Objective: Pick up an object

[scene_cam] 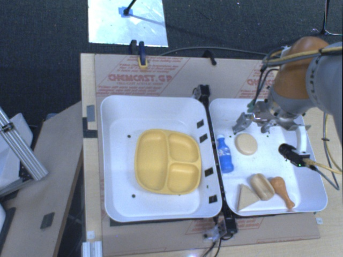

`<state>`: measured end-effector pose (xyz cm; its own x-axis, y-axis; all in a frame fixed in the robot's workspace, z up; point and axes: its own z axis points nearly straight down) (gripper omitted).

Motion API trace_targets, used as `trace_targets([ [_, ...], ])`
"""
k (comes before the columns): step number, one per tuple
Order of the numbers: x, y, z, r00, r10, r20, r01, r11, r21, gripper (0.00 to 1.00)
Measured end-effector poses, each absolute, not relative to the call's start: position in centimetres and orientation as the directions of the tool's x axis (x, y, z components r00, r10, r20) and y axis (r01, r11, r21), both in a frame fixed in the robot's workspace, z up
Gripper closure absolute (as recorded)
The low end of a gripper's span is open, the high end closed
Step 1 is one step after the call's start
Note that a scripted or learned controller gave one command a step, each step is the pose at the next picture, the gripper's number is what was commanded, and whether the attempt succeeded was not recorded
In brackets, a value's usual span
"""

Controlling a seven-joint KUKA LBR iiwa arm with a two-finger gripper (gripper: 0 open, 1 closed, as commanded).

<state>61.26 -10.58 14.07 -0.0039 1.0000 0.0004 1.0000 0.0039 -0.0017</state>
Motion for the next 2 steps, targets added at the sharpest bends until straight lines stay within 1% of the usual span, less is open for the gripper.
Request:
trace_targets([
  [1,61.3,-10.5,8.9,-0.002,1.0,0.0,1.0,0.002,-0.001,0.0],
  [2,61.4,-10.6,10.3,-0.002,1.0,-0.001,1.0,0.002,0.004,1.0],
])
